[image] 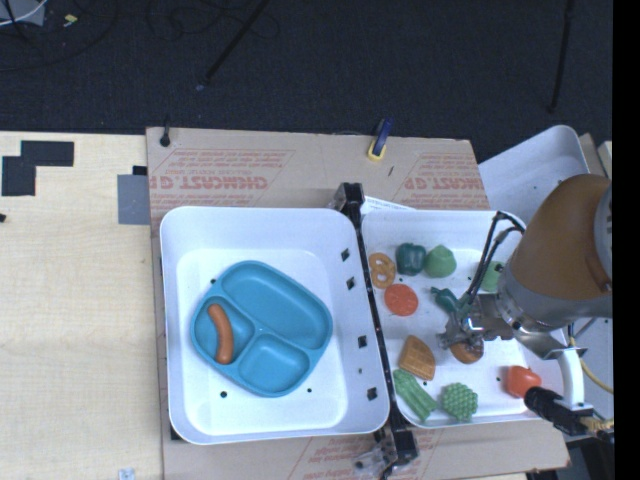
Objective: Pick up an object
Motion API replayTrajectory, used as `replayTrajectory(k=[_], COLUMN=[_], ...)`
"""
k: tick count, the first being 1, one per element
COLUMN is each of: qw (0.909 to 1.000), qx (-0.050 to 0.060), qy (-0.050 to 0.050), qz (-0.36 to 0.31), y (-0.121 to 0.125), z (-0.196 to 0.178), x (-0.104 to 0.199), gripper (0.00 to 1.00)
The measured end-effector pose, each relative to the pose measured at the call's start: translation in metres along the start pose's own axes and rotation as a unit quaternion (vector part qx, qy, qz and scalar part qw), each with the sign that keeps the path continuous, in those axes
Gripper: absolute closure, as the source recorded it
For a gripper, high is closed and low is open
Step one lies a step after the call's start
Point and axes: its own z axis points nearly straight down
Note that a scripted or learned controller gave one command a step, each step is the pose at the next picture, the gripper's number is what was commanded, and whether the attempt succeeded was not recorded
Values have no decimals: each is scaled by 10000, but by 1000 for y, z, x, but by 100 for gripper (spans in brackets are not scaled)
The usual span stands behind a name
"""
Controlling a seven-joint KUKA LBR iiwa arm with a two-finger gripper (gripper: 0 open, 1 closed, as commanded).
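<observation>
The right bin (480, 218) holds several toy foods: a pretzel (381, 267), a dark green pepper (409, 259), a light green round fruit (440, 261), a red tomato slice (401, 300), an orange wedge (418, 357), a green cucumber (413, 395), a bumpy green piece (459, 401) and a red-orange piece (521, 379). My gripper (463, 334) is low in this bin, right over a brown round item (467, 350), with a teal piece (445, 297) just to its upper left. The arm hides the bin's right part.
The left bin (180, 268) carries a blue divided plate (285, 318) with a sausage (221, 332) in its left compartment. A black divider (365, 308) separates the two bins. Cardboard lies under both, and a yellow-blue clamp (379, 142) sits at its far edge.
</observation>
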Motion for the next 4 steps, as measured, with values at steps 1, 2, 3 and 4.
replayTrajectory(k=[1, 2, 3, 4], qw=[10000, 10000, 10000, 10000], qx=[-3, 11, 9, 5], qy=[-1, 7, 9, 5], qz=[0, -18, -16, -11], y=[1, 39, 78, 119], z=[-52, -43, -38, -39], x=[0, 31, 66, 88], gripper=[100, 100, 100, 100])
